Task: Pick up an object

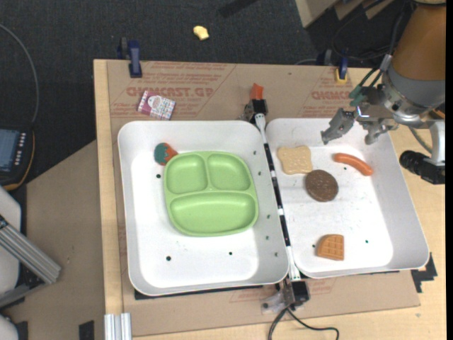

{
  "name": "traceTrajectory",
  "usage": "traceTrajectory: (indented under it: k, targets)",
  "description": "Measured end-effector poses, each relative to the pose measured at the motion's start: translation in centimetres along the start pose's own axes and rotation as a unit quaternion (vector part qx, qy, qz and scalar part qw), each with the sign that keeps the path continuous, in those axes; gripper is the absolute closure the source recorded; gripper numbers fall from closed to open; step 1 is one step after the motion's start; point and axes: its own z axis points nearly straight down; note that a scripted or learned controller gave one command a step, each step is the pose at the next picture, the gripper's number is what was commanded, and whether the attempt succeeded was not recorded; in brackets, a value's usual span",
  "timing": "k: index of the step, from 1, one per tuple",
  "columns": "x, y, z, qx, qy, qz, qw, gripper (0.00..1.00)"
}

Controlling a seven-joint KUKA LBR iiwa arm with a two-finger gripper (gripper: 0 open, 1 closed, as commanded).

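The right bin [396,225] holds a slice of toast [295,159], a brown round cookie [321,185], an orange-red sausage [352,163] and a small waffle [330,247]. My gripper [356,129] hangs over the far end of the right bin, just above the sausage, with its two fingers spread apart and nothing between them. In the left bin a green divided plate [210,192] lies with a small red and teal object [165,153] at its far left corner.
A pink-patterned packet [156,105] lies on the cardboard behind the left bin. A yellow scrap [202,32] rests on the dark floor beyond. Blue clamps [132,57] and an orange clamp [256,91] grip the board's far edge.
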Motion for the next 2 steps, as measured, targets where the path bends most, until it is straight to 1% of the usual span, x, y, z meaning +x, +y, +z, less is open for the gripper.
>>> traceTrajectory:
  k: [1, 2]
  targets:
    - [0.3, -4.4, 7.3, 0.005, 0.001, 0.001, 1.0000, 0.00]
    - [-0.1, -1.9, 18.1, -0.001, -0.001, 0.000, 1.0000, 0.00]
